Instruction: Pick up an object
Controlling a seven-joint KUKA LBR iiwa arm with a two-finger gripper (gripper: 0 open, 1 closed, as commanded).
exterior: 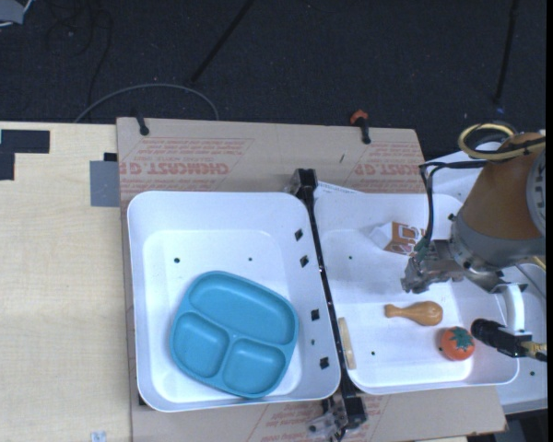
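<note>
Wooden and pale, the pear-shaped piece (pixel 416 313) lies flat in the right bin (pixel 369 376), and we judge it light, stiff, a bit slick; its narrow neck looks the best hold. Our gripper (pixel 422 274) hangs just above it, how open we cannot tell. An orange tomato toy (pixel 457 343) sits near the pear, leaving fair room.

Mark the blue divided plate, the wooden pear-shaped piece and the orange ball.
blue divided plate (pixel 232 332): camera view, centre ridge where compartments meet.
wooden pear-shaped piece (pixel 422 313): camera view, its round bulb end.
orange ball (pixel 456 343): camera view, middle of its body.
</note>
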